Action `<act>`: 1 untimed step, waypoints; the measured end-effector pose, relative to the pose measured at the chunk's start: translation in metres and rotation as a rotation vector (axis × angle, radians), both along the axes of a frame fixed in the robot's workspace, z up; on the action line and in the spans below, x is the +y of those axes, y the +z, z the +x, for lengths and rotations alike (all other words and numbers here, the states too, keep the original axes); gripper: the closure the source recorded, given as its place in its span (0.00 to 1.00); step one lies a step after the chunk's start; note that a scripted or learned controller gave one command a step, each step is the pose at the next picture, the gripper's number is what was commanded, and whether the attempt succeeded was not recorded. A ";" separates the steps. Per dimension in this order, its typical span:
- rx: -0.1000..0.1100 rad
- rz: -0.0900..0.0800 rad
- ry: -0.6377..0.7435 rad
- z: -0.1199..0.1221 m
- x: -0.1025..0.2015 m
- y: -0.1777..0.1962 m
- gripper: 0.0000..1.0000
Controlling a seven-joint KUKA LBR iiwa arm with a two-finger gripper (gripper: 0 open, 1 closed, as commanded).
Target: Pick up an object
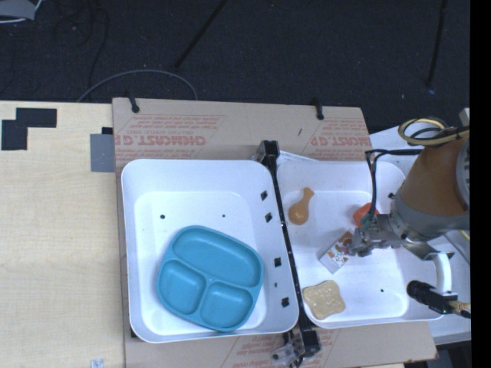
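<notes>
In the right bin lie a tan wooden-spoon-like toy, a slice of toast, a small white and brown packet and a red-orange item partly hidden by the arm. My gripper reaches in from the right and sits low in the bin, right beside the packet's right end. The view does not show whether the packet is between its fingers.
The left bin holds a blue three-compartment plate. A black divider runs between the two bins. Cardboard lies under both bins, with pale bench to the left.
</notes>
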State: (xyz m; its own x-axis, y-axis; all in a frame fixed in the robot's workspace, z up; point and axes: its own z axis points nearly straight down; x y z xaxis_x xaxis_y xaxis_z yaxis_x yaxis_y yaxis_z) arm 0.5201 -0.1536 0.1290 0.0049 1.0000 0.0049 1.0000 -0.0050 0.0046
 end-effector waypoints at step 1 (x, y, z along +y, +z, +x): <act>0.002 -0.006 0.006 0.007 -0.009 0.053 1.00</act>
